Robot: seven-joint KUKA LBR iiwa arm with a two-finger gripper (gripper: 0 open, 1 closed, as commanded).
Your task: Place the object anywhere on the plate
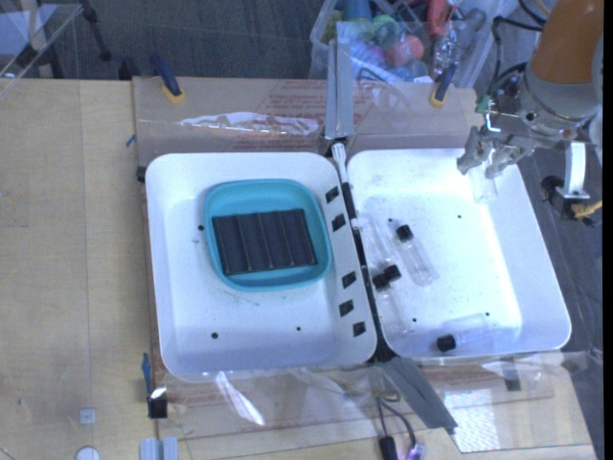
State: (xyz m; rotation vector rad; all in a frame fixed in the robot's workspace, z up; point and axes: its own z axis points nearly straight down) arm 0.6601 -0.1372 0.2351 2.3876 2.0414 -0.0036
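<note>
Hovering above the right bin's (536, 257) far edge, the gripper (486, 158) appears open and empty. Pick-up not begun; next, descent onto a clear object (414, 257), well right of the plate (216, 199).

The teal, rounded-square plastic plate (265, 234) sits mid-floor in the left shallow white bin (172, 286), with bare floor ringing it, widest at 6 o'clock. A dark ridged rectangular slab (263, 241) covers most of the plate's surface. In the right shallow white bin (536, 286), clear plastic tubes with black caps (402, 247) clutter the 9 o'clock side, another (460, 339) lies at 6 o'clock; the 3 o'clock floor stays open.
</note>
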